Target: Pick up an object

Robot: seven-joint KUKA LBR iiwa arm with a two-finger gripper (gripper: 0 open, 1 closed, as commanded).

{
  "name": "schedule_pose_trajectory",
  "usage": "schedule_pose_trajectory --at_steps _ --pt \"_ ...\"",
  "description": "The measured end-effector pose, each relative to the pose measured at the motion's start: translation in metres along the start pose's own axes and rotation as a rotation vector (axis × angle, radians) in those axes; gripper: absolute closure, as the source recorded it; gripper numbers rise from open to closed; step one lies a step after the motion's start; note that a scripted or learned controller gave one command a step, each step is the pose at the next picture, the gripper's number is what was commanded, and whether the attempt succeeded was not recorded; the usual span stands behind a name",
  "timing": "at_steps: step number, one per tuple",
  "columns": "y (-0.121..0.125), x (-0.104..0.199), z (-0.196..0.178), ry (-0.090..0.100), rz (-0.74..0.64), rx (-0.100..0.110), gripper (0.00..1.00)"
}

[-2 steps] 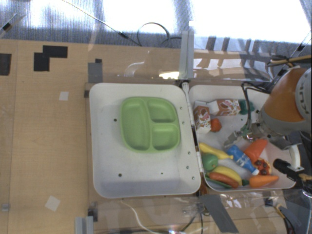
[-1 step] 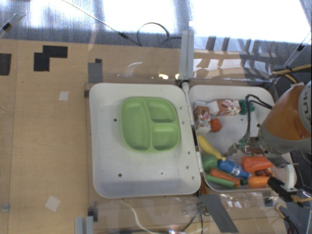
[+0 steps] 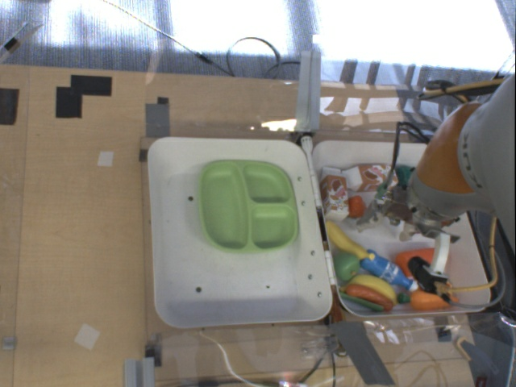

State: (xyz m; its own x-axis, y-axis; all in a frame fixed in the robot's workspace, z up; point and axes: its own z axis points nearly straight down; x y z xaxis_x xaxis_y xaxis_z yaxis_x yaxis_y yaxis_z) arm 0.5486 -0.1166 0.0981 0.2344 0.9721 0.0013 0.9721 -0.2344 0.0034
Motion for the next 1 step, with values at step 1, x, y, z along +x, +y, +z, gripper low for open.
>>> schedule_pose_trajectory --at_steps 1 --pt "0.0770 -0.0064 0.0124 -0.004 0.162 0.012 0.00"
